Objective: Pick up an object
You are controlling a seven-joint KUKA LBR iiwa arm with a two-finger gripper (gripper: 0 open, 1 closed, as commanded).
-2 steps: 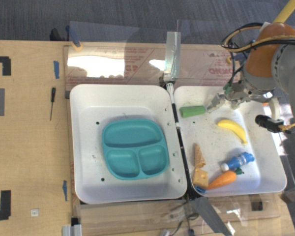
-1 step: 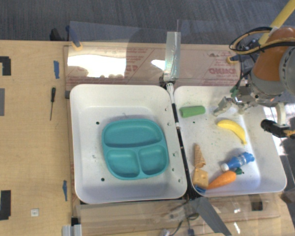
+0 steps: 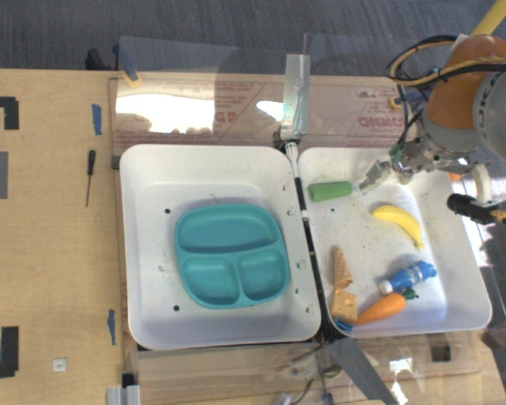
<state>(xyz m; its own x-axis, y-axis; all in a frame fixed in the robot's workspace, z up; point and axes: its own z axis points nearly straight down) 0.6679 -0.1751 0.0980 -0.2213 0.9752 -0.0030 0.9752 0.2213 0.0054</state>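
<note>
Teal tray point(image 3: 230, 255) sat in left bin point(image 3: 143, 175); in right bin point(image 3: 468, 302), green block point(image 3: 331, 191) lay near gripper point(image 3: 379, 175), finger spacing indiscernible, so an off-centre descent risked nudging the block against the bin wall.

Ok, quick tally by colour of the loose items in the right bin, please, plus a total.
Green: 1, the green block
Yellow: 1, the banana
Blue: 1, the blue bottle
Orange: 1, the carrot
Tan: 2, the ice cream cone and the tan piece beside the carrot
Total: 6
</note>
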